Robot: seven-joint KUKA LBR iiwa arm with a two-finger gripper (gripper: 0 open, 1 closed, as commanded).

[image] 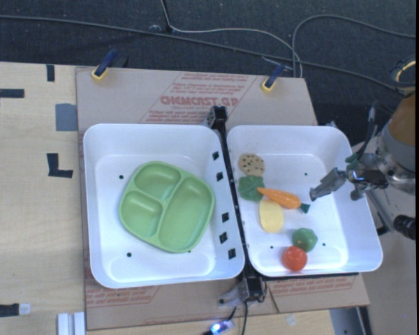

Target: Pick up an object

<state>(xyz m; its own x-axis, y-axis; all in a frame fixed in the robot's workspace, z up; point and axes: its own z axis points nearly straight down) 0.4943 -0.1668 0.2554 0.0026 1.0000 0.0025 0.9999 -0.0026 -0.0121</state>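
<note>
**Gripper hovering over the right bin, nothing between its fingers**

The gripper is reaching in from the right, its dark fingers hanging over the right side of the right bin. Nothing is sitting between them, but the view is too small and slanted to tell whether they are spread or closed. The fingertips are pointing left toward the green leafy end of the carrot, stopping just short of it. Behind the gripper, the grey wrist is crossing the bin's right rim, and the arm's orange band is showing at the right edge of the scene.

Inside the right bin, the toy foods are lying in a loose column along its left half. A brown cookie is sitting farthest back. Just nearer than it, a dark green leafy piece is touching the carrot's orange tip, and the carrot is lying slantwise, running right and nearer. A pale yellow piece is lying just nearer than the carrot. Closer still, a small green pepper-like piece is resting just beyond a red tomato, which is sitting near the front wall.

The left bin is holding a light green divided plate, turned at an angle and taking up most of the floor. Both bins are sitting on a cardboard sheet printed with red lettering, held by two yellow clamps at its far corners. Black cables are trailing over the dark floor beyond.
</note>
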